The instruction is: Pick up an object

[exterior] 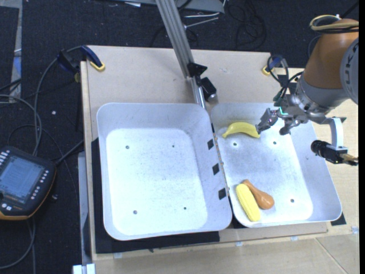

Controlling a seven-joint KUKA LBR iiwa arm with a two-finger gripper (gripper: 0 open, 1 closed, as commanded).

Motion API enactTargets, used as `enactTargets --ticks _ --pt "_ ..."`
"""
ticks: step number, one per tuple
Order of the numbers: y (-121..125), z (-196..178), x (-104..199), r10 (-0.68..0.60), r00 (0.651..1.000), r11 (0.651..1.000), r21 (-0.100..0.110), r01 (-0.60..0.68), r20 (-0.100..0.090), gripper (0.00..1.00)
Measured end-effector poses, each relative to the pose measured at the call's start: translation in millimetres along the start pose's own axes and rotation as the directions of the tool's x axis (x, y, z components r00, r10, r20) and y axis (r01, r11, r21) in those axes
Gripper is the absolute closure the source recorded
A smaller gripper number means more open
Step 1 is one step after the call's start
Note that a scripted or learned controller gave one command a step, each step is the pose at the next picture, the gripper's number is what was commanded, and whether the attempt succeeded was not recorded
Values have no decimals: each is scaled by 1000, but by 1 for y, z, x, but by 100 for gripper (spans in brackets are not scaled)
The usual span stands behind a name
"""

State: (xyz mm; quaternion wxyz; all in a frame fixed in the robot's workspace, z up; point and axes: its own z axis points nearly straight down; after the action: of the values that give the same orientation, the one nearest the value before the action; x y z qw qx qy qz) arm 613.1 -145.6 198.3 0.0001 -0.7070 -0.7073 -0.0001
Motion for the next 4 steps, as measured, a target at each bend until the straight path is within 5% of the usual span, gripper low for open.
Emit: enactTargets --ticks 1,3,4 --pt "0 0 0 0 1000 1000 0 0 0 0" --pt "-11 101 2 0 1000 1000 5 0 0 0" --pt "-10 88 1 0 1000 1000 -1 0 1 100"
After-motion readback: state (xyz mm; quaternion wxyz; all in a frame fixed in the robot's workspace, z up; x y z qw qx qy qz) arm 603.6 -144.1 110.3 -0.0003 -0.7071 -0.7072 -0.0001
